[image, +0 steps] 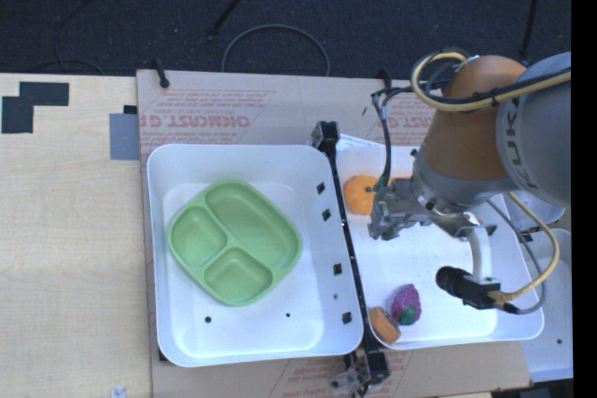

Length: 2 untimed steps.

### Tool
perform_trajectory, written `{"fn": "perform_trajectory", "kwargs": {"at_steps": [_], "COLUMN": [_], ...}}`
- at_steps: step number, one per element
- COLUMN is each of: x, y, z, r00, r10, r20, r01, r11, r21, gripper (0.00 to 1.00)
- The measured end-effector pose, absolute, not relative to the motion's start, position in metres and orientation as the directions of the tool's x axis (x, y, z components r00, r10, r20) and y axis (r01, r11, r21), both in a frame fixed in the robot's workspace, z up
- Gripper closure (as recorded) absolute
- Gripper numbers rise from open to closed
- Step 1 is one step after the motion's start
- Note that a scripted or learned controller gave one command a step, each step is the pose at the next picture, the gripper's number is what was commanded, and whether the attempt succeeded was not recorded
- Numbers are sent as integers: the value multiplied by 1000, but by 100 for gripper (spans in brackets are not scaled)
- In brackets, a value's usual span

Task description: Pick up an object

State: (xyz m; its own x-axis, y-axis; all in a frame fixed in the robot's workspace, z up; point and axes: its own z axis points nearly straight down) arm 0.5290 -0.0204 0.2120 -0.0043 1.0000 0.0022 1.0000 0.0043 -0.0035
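Note:
My gripper (385, 225) hangs low over the right bin (438, 331), near its left wall. An orange ball-like fruit (358, 193) lies just up and left of the gripper, close beside it or touching it; the wrist partly covers its right side. A purple bunch of grapes (405, 303) sits near the bin's front, well below the gripper. An orange and tan item (382, 324) lies in the front left corner beside the grapes. I see nothing held in the gripper.
The left bin (177, 331) holds a green divided plate (233, 240). A black divider strip (340, 238) runs between the bins. A black part on a cable (466, 286) sits over the right bin's right half. The grey and orange arm (476, 140) covers the bin's back right.

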Motion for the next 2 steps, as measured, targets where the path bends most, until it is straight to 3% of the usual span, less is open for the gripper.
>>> {"fn": "perform_trajectory", "kwargs": {"at_steps": [2], "x": [554], "y": [80], "z": [230], "r00": [-6], "r10": [1000], "r20": [2], "r01": [1000], "r11": [6], "r21": [-2], "gripper": [100]}}
